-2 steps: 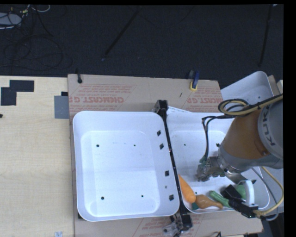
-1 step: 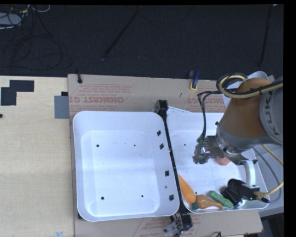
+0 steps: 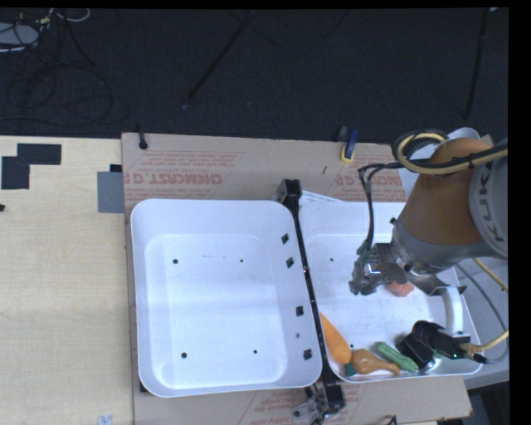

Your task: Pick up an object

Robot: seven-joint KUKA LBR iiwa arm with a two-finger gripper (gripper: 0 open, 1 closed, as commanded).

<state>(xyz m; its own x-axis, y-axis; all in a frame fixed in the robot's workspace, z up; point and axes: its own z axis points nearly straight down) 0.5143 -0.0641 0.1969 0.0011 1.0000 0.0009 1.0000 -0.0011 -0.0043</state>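
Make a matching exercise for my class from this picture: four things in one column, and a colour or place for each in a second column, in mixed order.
Things:
1. carrot-shaped object
2. green object
3. gripper
4. clamp

Descriptions:
A. on the cardboard's far edge
B. above the right bin's floor
C. orange, by the divider between the bins
D. lies along the right bin's near wall

Pairs: 1-C, 2-D, 3-B, 4-A

A robotics lab: white bins [image 3: 211, 217] on taped cardboard [image 3: 216, 166] (loose cables [image 3: 50, 25] behind), bare bench.
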